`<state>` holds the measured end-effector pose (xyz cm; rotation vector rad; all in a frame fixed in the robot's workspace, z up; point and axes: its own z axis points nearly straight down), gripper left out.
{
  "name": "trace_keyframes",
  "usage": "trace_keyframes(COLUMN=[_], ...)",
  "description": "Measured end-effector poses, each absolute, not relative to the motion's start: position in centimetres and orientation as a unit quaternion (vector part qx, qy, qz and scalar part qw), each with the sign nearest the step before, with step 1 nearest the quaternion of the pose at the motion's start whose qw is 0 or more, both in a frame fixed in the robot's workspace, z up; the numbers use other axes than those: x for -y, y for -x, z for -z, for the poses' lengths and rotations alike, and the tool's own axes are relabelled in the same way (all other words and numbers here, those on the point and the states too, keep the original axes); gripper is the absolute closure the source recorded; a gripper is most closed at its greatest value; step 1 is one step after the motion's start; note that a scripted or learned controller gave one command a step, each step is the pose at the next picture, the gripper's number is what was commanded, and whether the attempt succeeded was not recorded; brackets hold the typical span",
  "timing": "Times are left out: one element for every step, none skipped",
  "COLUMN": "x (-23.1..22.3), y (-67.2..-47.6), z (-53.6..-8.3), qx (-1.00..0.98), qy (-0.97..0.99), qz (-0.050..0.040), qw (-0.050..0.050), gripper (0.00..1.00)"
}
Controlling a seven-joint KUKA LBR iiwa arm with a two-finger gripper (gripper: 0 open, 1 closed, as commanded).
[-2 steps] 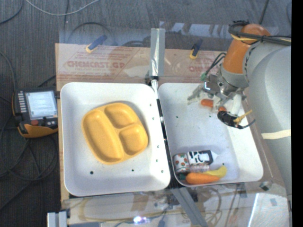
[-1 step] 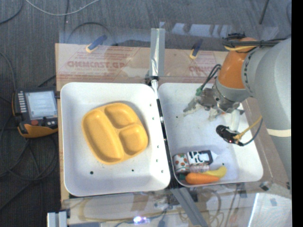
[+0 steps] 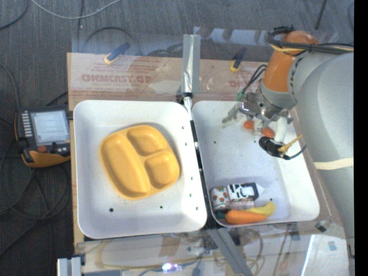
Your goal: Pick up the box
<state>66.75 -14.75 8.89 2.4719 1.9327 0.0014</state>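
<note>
Your gripper [image 3: 248, 115] sits upper right of frame, jaw state unclear. Box [image 3: 234, 194] lies lower in the right bin [image 3: 299, 194], well apart.

Dark grey carpet floor [image 3: 144, 16]; loose cables [image 3: 57, 7] across it; handheld pendant [image 3: 43, 131] left of bench.

I see my end effector [image 3: 253, 115] over the far part of the right bin [image 3: 299, 211], with nothing between its fingers that I can make out. The box [image 3: 233, 194] lies at the near edge, touching a carrot [image 3: 246, 216] and banana [image 3: 263, 209]. A yellow divided tray [image 3: 140, 160] fills the left bin [image 3: 92, 211].
</note>
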Motion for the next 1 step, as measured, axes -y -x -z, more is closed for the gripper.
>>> trace_keyframes(x=[12.84], y=[-60.77], z=[-9.03], qx=[-0.599], qy=[-0.801], qz=[-0.0019], qw=[0.003], gripper=[0.00])
